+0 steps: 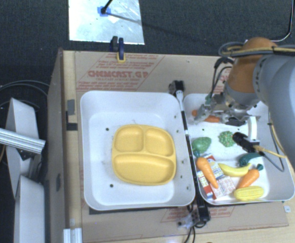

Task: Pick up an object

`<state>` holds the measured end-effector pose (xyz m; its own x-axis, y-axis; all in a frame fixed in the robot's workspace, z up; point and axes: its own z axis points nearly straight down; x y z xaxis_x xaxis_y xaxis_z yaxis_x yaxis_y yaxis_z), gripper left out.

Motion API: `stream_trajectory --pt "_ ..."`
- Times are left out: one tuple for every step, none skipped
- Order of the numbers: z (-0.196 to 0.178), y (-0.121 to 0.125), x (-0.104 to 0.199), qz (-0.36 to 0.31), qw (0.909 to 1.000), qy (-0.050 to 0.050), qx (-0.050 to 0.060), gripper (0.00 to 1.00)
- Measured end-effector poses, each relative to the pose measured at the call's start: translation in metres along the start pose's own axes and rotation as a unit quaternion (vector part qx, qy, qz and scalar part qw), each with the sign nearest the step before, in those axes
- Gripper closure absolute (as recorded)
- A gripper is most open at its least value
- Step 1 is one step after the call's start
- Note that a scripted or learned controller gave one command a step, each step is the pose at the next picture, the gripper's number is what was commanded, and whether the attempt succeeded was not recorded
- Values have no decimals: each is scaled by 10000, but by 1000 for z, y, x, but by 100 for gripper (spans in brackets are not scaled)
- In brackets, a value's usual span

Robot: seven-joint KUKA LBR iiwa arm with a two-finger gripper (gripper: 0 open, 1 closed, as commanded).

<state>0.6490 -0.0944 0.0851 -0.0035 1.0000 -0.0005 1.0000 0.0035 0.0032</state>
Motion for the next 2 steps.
stream_trajectory --pt "2 18 -25 -1 10000 10 51 0" --pt "-10 19 -25 -18 10000 11 55 100"
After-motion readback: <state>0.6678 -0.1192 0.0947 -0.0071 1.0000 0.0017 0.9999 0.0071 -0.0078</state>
